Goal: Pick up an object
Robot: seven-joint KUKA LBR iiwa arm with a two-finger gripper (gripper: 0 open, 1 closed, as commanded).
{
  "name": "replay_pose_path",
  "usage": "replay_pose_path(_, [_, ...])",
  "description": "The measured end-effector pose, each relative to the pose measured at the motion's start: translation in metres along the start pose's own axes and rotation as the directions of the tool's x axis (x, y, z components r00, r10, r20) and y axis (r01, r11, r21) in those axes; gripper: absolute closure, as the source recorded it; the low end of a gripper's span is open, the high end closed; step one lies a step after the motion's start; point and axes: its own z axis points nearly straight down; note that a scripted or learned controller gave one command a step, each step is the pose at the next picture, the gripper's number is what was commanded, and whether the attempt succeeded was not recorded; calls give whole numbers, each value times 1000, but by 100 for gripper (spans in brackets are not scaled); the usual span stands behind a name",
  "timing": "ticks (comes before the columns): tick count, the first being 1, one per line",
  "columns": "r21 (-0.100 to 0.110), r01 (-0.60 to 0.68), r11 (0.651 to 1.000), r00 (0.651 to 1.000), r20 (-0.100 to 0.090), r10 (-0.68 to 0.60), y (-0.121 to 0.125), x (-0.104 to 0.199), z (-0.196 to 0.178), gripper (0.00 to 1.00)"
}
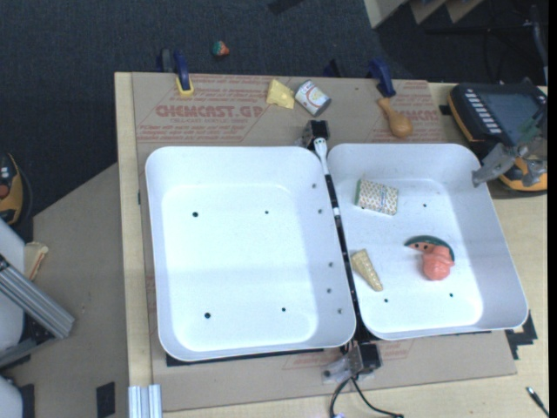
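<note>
Sponge block (377,196), pink toy (435,262), cone (366,269), right bin (487,233)

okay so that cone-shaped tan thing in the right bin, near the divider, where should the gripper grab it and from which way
Probably from straight above, closing across the wider upper half of the tan cone. It lies flat on the right bin floor, pointing down-right, so the fingers should straddle its short width, not its length. It lies close to the bin's left wall, so the finger on that side has less room.

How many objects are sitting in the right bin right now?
3. A patterned square block near the bin's far left, a tan wedge by the divider at the near left, and a pink-and-green toy right of centre.
</note>
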Motion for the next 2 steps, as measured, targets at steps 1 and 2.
replay_pose_path(1, [-3,1,1000,1000,2,-1,1,0,-11,100])
replay_pose_path(2, [11,9,1000,1000,-8,-9,-30,104,66,100])
